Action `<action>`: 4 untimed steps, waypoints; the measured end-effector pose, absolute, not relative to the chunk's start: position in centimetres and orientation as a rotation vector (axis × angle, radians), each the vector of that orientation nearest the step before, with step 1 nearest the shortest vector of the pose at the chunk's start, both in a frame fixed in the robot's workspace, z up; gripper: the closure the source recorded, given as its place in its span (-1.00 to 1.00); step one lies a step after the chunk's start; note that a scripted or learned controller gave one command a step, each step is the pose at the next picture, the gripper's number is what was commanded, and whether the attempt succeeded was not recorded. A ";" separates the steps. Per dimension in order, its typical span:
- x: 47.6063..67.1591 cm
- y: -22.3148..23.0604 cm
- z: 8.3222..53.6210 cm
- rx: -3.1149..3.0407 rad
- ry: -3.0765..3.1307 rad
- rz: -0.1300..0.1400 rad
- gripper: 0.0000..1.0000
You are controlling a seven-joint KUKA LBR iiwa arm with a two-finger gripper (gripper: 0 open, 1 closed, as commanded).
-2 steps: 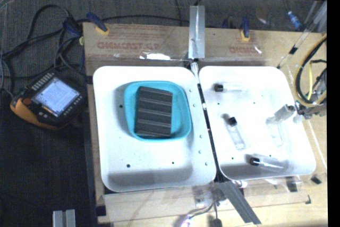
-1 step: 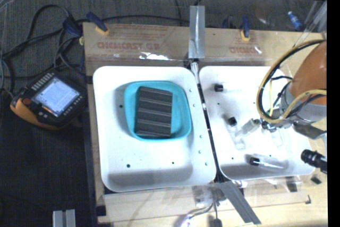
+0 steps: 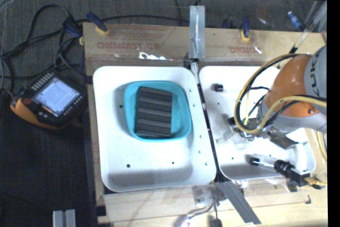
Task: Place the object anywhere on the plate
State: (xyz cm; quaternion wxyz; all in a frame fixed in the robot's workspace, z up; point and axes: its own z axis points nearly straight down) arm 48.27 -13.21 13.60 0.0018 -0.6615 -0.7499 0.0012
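Item 1: dark grey ribbed rectangular block point(image 3: 154, 112). It lies flat on the plate, well apart from the end effector point(image 3: 239, 131) and to its left in the camera view, in the neighbouring bin.

Item 2: turquoise rounded-square plate point(image 3: 183, 114). It sits under the block in the upper half of the left shallow white bin point(image 3: 154, 167), left of the end effector and beyond the wall between the bins.

Item 3: end effector, on a grey arm with an orange band point(image 3: 292, 85). It is low inside the right shallow white bin point(image 3: 255, 68), near that bin's left side. Whether it is open or closed cannot be told, as cables and the wrist cover it. No object is seen in its grip.

Item 4: small black item point(image 3: 218, 87). It rests on the floor of the right bin, near the end effector on its far side, apart from it.

Item 5: pale wooden desk point(image 3: 143, 45), carrying both bins.

Item 6: orange handheld control unit with a lit screen point(image 3: 53, 98). It lies off the desk, far to the left of the end effector.
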 end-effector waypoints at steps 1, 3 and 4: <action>48.3 -14.2 23.3 -1.879 -2.517 0.003 -1.00; 49.0 -14.2 28.8 -1.837 -2.550 0.003 -1.00; 48.3 -22.5 19.7 -1.893 -2.507 0.005 -1.00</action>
